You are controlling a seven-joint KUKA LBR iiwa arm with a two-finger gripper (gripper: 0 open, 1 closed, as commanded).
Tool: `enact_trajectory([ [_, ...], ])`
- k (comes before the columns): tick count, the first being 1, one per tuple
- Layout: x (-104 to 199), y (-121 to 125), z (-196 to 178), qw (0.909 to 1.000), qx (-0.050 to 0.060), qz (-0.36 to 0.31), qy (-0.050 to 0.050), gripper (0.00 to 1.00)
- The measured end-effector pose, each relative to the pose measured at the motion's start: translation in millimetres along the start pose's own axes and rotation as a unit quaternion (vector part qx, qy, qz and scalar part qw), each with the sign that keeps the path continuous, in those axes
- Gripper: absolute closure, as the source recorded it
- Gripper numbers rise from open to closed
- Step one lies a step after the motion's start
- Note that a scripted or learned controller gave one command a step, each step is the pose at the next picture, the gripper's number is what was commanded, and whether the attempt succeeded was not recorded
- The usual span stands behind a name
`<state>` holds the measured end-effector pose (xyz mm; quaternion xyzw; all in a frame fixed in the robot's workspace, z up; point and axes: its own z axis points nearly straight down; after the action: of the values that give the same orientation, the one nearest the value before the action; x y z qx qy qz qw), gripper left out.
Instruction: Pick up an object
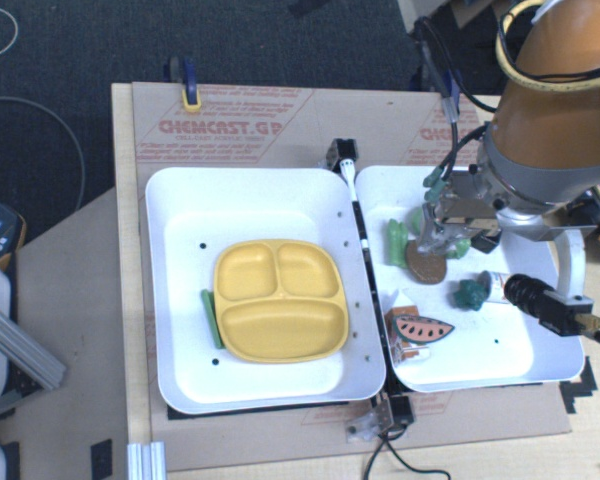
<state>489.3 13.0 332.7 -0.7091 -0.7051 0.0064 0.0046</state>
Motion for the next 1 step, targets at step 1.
enact_trajectory([
  [1, 46.2, -10.4, 73.5, 1.0, -0.003, -0.004, 0.002, 1.0],
])
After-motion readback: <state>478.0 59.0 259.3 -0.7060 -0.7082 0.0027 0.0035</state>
